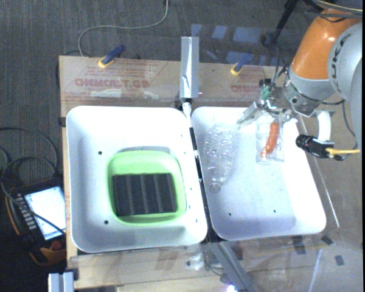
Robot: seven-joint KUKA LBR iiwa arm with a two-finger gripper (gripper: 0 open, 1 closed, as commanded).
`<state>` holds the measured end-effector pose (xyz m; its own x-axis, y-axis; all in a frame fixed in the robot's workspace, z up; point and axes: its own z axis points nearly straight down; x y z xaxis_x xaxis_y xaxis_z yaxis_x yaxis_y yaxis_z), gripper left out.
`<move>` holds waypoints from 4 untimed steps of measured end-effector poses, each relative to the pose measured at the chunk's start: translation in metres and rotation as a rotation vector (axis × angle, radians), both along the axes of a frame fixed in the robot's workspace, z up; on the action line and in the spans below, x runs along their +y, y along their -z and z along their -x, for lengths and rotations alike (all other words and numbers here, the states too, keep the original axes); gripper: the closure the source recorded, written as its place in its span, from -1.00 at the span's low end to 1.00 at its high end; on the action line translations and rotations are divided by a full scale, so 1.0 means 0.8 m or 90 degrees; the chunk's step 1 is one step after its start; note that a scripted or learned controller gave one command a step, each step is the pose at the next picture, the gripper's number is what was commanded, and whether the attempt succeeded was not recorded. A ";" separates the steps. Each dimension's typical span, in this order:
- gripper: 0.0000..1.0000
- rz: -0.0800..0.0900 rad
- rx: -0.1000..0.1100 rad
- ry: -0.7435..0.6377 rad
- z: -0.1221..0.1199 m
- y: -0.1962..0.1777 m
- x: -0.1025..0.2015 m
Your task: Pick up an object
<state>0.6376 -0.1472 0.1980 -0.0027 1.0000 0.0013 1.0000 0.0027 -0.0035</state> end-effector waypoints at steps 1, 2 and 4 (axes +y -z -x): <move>-1.00 0.002 0.001 0.011 -0.001 0.100 -0.070; -1.00 -0.006 -0.008 -0.039 0.010 0.130 -0.079; 1.00 0.000 -0.002 -0.103 0.016 -0.002 -0.001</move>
